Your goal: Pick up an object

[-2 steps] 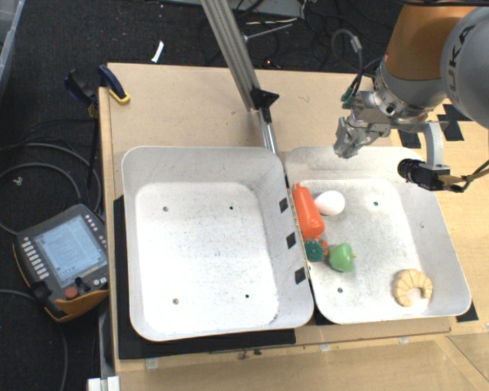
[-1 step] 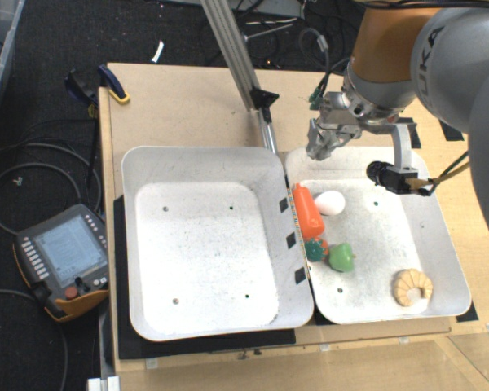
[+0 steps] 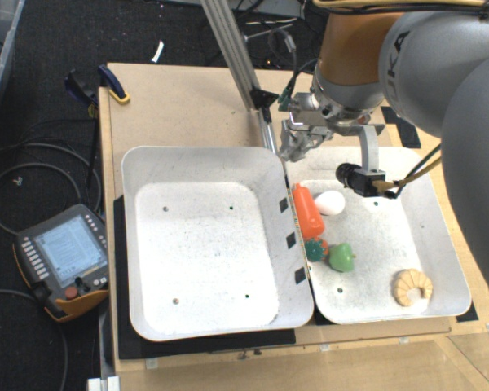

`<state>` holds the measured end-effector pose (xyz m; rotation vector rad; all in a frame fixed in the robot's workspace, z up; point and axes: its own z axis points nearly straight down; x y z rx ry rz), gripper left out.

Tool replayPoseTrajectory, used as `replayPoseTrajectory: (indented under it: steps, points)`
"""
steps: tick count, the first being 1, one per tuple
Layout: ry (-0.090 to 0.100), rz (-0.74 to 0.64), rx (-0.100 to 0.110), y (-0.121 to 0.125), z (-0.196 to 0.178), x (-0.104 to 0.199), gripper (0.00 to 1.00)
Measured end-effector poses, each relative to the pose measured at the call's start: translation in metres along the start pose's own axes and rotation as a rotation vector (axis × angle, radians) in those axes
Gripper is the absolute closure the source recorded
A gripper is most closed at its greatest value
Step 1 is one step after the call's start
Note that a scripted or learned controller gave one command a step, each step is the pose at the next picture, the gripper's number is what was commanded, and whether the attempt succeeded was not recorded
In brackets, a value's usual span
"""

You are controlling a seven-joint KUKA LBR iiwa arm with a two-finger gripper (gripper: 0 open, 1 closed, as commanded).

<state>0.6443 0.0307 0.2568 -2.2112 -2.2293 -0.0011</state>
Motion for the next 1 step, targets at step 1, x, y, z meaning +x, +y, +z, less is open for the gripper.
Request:
replayPoseTrajectory:
  steps: [1]
  points:
    - [0.000, -0.001, 0.001, -0.0047, 0.0084, 0.0582, 1.00]
